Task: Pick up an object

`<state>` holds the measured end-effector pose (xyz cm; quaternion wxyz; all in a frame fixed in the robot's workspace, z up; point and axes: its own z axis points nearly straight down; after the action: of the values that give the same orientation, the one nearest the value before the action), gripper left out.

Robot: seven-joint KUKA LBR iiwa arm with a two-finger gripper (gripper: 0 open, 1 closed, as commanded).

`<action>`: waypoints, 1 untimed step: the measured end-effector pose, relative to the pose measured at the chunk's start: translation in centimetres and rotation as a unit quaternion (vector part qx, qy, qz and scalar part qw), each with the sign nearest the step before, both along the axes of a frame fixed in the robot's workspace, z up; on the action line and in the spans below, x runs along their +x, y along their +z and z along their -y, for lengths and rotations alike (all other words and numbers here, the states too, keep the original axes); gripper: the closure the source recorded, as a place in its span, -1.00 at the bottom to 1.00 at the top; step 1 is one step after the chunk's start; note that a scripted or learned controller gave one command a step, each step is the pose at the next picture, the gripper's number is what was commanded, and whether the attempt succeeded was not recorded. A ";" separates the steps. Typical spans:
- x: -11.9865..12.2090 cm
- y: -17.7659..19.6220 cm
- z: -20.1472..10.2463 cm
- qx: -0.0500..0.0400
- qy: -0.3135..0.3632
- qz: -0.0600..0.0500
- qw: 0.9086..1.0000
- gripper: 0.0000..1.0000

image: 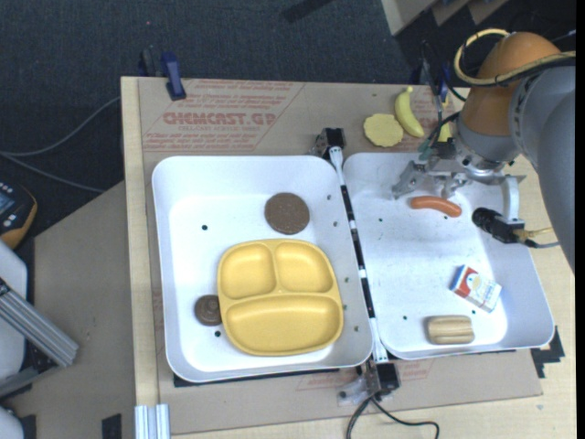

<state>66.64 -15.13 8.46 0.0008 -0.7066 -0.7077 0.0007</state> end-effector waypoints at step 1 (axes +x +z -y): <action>0.1 1.2 0.0 -0.001 0.001 0.002 1.000 1.00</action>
<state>66.75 -15.10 9.63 -0.0010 -0.7062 -0.7080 -0.0002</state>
